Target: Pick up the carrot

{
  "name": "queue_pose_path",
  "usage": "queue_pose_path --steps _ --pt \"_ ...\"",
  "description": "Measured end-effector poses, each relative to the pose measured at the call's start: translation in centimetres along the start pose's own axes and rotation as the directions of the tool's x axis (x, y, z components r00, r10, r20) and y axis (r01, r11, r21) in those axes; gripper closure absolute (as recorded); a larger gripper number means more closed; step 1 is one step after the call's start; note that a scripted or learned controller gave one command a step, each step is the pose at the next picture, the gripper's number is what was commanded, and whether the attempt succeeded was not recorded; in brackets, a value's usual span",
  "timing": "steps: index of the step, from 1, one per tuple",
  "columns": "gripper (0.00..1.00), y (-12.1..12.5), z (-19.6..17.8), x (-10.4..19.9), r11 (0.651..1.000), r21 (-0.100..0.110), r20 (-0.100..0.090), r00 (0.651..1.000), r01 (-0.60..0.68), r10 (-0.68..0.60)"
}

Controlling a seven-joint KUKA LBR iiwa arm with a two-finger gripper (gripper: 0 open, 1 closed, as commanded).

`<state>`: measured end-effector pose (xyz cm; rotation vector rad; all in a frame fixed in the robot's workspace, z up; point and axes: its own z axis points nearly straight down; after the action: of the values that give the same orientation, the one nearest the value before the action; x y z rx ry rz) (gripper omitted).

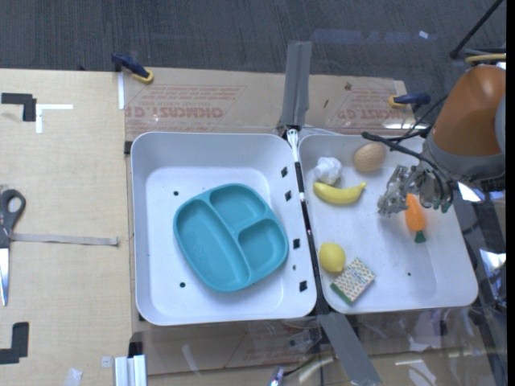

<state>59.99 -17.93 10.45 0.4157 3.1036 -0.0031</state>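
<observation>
Right now the carrot lies just beside the gripper; finger state unclear

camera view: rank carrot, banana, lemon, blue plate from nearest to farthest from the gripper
Gripper is over the right bin.
1. carrot, just to its right
2. banana, to its left
3. lemon, lower left
4. blue plate, in the left bin

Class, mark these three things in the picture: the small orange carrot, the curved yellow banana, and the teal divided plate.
Small orange carrot point(415, 215), camera view: middle of its orange body.
Curved yellow banana point(338, 193), camera view: middle of its curve.
Teal divided plate point(197, 252), camera view: its large left compartment.
</observation>
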Motion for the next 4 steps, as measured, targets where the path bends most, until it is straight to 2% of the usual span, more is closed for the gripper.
queue_pose_path --steps 1,2,3,4 --pt "1.0 4.0 -11.9 0.3 0.999 -0.001 -0.004 0.999 -0.05 0.05" --pt "1.0 -0.2 1.1 1.9 0.998 0.0 -0.006 0.998 -0.067 0.067" --pt "1.0 4.6 -9.9 4.2 0.977 0.0 -0.005 0.976 -0.215 0.215" --pt "1.0 7.0 -14.5 5.2 0.952 0.001 -0.004 0.952 -0.307 0.307"
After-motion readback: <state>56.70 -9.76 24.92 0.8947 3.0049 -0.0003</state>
